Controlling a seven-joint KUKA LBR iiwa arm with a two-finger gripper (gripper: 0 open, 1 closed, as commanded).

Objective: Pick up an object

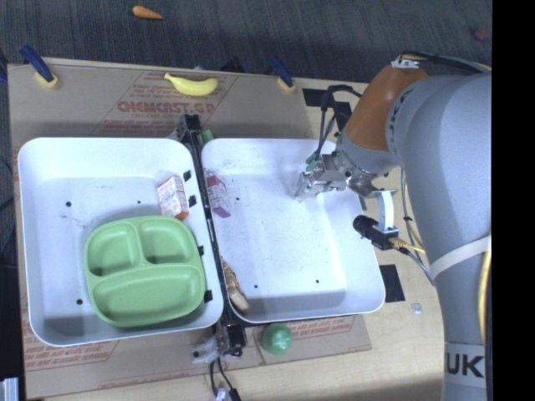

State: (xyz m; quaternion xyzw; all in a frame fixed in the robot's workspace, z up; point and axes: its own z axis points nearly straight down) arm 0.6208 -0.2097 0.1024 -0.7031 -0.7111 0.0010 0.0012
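The end effector (311, 182) is poised low inside the right bin (284, 249), presumably for a grasp; its opening cannot be told.

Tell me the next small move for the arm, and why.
Probably shift the gripper toward the small red-and-white packet at the right bin's left wall. The gripper hovers over bare bin floor near the upper right, with nothing under it, and that packet looks like the nearest object in this bin.
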